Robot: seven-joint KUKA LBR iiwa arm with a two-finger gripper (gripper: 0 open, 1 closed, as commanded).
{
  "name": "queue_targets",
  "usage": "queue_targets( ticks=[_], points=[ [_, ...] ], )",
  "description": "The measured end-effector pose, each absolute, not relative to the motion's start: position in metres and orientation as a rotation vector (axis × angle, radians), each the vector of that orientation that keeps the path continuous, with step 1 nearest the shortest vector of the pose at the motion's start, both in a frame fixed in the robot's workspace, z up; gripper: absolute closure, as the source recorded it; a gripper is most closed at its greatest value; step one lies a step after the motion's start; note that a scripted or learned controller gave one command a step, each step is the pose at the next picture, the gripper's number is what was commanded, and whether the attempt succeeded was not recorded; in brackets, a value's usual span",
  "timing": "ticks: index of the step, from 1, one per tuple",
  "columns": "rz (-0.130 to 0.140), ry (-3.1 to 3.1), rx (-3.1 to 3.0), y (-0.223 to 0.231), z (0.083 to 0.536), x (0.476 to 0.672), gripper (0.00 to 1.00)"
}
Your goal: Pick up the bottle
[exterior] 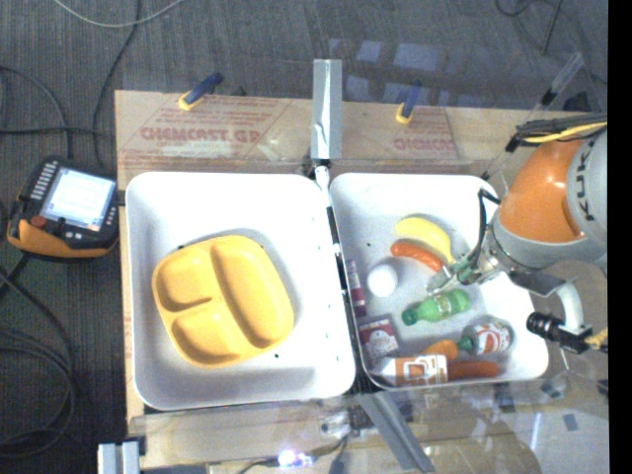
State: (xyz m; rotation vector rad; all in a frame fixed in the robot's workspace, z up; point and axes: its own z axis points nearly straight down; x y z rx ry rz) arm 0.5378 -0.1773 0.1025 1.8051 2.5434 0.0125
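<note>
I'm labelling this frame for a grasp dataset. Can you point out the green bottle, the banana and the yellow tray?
green bottle (437, 307): camera view, middle of its body.
banana (425, 230): camera view, middle of its curve.
yellow tray (223, 297): camera view, divider between its compartments.

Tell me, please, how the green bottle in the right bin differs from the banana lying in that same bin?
The green bottle is green with a pale cap, while the banana is plain yellow. The bottle lies near the middle of the right bin, directly below the gripper; the banana rests farther back, beside a red sausage-shaped toy. The bottle is straight-sided, the banana curved. Both lie flat on the bin floor.
</note>
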Motion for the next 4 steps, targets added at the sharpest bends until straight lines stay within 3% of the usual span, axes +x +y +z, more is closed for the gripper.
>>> queue_targets(
  ticks=[1,2,3,4],
  points=[
    [0.002,2.528,1.839,-0.156,0.092,0.543,1.00],
    [0.006,2.534,1.836,-0.152,0.091,0.544,0.00],
    [0.008,2.566,1.779,-0.145,0.091,0.489,0.00],
    [0.014,2.564,1.777,-0.144,0.101,0.491,1.00]
  ],
)
